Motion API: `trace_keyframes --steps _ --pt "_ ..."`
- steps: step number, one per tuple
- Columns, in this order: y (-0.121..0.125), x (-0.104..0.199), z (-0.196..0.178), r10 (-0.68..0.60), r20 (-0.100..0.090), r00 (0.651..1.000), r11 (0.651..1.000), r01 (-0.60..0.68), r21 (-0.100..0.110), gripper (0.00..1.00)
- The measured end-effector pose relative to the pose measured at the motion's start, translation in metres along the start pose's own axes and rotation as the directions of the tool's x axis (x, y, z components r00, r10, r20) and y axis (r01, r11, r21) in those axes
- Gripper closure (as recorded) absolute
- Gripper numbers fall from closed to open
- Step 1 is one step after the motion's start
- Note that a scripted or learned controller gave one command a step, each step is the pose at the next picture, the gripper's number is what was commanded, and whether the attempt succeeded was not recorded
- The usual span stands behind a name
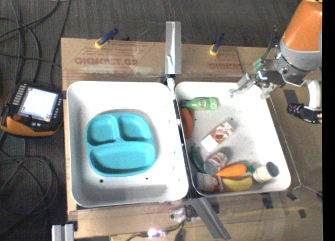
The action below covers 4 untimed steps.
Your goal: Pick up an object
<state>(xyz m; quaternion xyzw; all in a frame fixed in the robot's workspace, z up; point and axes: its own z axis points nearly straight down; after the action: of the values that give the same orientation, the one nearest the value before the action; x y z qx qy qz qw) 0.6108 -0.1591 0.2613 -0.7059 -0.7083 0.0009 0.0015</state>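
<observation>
The right bin (pixel 277 146) holds several objects. A green bottle (pixel 201 103) lies at its back, with a red-orange pepper-like piece (pixel 187 121) along the left wall. A white and red box (pixel 217 134) sits in the middle. Along the front lie a silver can (pixel 215 161), a carrot (pixel 231 171), a banana (pixel 236 183) and a small jar (pixel 266 172). My gripper (pixel 251 88) hangs over the bin's back right corner, open, with nothing between its fingers. It is well to the right of the green bottle and behind the box.
The left bin (pixel 78 130) carries a blue divided plate (pixel 121 143). A metal bar (pixel 172 52) stands behind the gap between the bins. A handheld pendant (pixel 34 108) lies on the floor at left. Another can (pixel 207 182) lies in the right bin's front left corner.
</observation>
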Motion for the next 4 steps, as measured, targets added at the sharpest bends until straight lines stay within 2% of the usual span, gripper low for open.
trace_keyframes --steps 1,2,3,4 --pt "-0.083 -0.042 0.027 0.065 0.003 0.998 0.998 -0.065 0.001 0.00" --pt "-0.099 -0.032 -0.039 0.103 0.002 0.995 0.995 -0.103 -0.001 0.00" --pt "-0.036 0.008 0.106 0.174 0.001 0.985 0.985 -0.174 0.003 0.00" --pt "-0.063 0.005 0.156 0.185 -0.002 0.983 0.983 -0.185 -0.001 0.00"
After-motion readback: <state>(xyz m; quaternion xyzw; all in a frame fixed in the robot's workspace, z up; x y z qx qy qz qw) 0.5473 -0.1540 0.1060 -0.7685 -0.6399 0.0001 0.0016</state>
